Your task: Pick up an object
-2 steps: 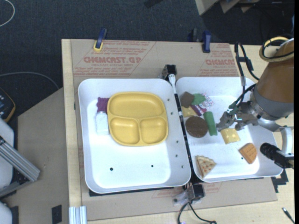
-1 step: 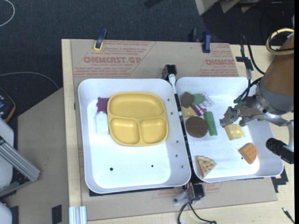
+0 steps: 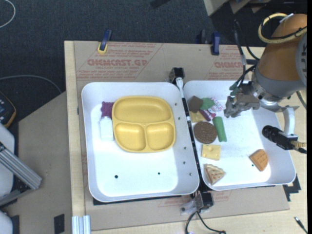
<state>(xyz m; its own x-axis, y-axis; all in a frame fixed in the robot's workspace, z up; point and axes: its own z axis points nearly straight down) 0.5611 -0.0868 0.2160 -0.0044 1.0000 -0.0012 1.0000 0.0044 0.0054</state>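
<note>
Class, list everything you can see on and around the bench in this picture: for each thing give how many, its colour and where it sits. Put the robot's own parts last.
bins: 2, white, side by side on the bench
divided plate: 1, yellow, left bin
purple item: 1, left of the plate
white item: 1, below the purple one
brown disc: 1, right bin
green stick: 1, right of the disc
cheese piece: 1, yellow, below the disc
sandwich wedge: 1, tan, right bin's near edge
bread piece: 1, orange-brown, right bin's right side
clamps: 2, bench's far edge
arm: 1, grey and orange, right
gripper: 1, over the right bin
</note>
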